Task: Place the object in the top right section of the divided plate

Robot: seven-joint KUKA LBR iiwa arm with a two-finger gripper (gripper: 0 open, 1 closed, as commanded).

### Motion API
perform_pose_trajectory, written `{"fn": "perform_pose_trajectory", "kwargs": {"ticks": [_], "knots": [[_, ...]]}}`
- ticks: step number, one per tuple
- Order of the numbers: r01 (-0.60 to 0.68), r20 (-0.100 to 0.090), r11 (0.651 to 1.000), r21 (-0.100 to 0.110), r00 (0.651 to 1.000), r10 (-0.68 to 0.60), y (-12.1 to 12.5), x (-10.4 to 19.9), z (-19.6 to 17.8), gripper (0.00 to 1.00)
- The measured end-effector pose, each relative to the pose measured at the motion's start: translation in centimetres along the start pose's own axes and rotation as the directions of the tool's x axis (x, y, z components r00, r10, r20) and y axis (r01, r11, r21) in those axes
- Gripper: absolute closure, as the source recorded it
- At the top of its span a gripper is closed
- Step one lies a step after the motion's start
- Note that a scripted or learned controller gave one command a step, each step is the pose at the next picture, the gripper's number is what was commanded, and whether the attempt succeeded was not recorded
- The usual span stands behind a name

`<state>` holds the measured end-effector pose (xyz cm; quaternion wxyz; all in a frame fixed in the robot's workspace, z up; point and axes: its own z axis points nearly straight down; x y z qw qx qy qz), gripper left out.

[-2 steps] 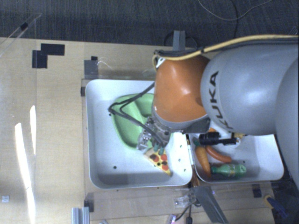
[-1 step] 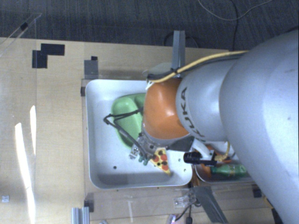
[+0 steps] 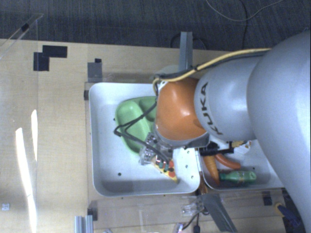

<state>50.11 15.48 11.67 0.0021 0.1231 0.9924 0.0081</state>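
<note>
Gripper (image 3: 150,154): over left bin (image 3: 104,178), finger state hidden.
Pizza-slice toy (image 3: 166,169): just at gripper's 4 o'clock, long axis 10–4 o'clock.
Green divided plate (image 3: 133,118): at 11 o'clock, partly under arm.
Room: bare bin floor toward 8 o'clock.

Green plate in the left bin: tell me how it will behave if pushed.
The green plate looks moulded and stiff, so it would probably slide whole rather than flex. It lies low and flat in the left bin, so tipping seems unlikely. On the smooth white floor it may skid easily. The arm covers part of it.
</note>
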Motion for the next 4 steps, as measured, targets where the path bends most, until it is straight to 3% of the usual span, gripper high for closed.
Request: {"fn": "perform_pose_trajectory", "kwargs": {"ticks": [1,2,3,4], "knots": [[-0.077,0.008,0.997,0.012,0.997,0.077,-8.5,-0.9,-7.1,1.0],[-0.193,0.008,0.981,0.012,0.981,0.193,-9.9,-2.0,-10.6,1.0],[-0.121,0.008,0.993,0.012,0.993,0.121,-8.6,-5.1,-10.5,1.0],[-0.027,0.004,1.0,0.013,1.0,0.027,-5.4,-1.7,-10.6,1.0]]}}
